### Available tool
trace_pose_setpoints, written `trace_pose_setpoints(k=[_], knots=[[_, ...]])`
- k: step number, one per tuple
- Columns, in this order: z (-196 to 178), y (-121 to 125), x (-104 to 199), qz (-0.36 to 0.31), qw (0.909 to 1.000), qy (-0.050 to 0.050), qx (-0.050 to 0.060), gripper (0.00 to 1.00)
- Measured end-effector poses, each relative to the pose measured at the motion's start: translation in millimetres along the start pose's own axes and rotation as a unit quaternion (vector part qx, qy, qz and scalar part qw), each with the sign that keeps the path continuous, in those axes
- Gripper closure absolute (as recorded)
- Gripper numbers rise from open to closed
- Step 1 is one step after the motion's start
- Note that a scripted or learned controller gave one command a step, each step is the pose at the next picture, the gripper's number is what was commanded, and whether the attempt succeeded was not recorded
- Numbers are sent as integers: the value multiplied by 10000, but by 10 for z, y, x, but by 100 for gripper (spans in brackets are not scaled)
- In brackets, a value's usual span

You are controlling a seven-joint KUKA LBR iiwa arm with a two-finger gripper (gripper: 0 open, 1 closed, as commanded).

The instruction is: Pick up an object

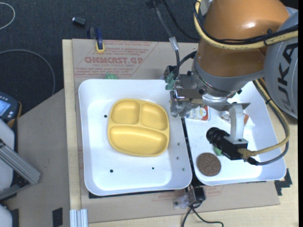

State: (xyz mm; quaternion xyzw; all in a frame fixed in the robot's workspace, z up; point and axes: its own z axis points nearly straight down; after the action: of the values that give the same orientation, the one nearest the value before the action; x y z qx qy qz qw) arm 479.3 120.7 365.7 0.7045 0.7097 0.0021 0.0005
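A yellow divided plate (138, 127) lies in the middle of the left bin (94, 164). In the right bin (265, 169), a brown round disc (209, 164) rests near the front edge. A white packet with red print (200, 112) lies at that bin's back left, partly hidden under the arm. My gripper (178, 106) hangs low over the divide between the two bins, right beside the packet and just off the plate's right rim. The bulky wrist covers most of it from above. A small green thing (218, 151) peeks out left of the disc's far side.
The cardboard sheet (118, 56) under the bins carries a blue and yellow clamp (98, 39) at its back edge. A small green scrap (110, 75) sits just behind the left bin. Cables trail over the dark floor on the left.
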Motion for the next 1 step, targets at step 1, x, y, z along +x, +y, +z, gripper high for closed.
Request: trace_pose_setpoints(k=[1], knots=[[-99, 6, -35, 26, 10000, -13, -2, 100]])
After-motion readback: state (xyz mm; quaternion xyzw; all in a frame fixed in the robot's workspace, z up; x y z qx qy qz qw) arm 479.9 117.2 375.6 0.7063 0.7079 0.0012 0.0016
